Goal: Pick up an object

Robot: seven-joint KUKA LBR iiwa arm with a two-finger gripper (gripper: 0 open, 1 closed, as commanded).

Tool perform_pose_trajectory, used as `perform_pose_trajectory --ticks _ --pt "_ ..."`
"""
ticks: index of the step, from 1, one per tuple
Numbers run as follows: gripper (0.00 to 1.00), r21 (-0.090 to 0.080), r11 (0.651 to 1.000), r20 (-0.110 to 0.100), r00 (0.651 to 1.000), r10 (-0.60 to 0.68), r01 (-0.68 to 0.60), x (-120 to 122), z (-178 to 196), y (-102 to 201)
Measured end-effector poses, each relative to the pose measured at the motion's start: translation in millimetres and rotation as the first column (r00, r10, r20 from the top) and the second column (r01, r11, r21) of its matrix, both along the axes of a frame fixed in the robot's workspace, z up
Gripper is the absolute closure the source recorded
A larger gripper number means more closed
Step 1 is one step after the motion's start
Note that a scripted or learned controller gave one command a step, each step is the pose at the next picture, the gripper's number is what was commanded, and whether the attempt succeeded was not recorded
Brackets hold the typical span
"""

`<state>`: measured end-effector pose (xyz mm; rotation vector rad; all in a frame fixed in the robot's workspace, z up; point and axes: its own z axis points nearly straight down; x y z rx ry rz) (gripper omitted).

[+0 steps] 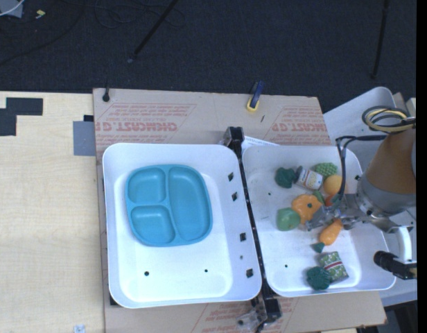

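1. Fingers [340, 215] low in the right bin [369, 283], at about 3 o'clock of its floor, down among the toys; apart or together, cannot tell, with the tips lost in clutter and shadow.
2. Reached in from 3 o'clock of the frame, with the orange-banded wrist [392, 175] over that bin's rim.
3. Nothing visibly clamped or lifted. Judged as an approach carried out and a grasp unconfirmed, so the pick itself not yet done.
4. Nearest candidates: orange carrot-like toy [330, 233] just beside the tips at 7 o'clock, lying on the bin floor; orange lumpy toy [307, 205] at 9 o'clock of the tips, near them; yellow toy [332, 184] at 12 o'clock.
5. Farther off in the same bin: light green toy [288, 218], dark green toy [288, 177], small bottle [311, 179], green packet [333, 263] and dark teal toy [318, 277] toward 6 o'clock.
6. Left bin [120, 269] on the bench, holding a blue divided plate [168, 205], well apart from the action.
7. Left to do, by this reading: close on one toy, raise it off the floor, show it held.
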<state>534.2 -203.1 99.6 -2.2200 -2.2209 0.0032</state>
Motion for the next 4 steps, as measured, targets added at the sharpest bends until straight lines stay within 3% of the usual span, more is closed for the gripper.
perform_pose_trajectory --ticks 1,2,4 --pt "0.0 0.001 1.0 -0.001 1.0 -0.002 0.002 0.1 -12.6 1.4" --pt "1.0 0.003 1.0 -0.002 1.0 -0.006 0.006 -0.3 -2.1 0.6" --pt "1.0 -0.001 1.0 0.006 1.0 0.0 0.0 -0.2 103.9 -9.5"
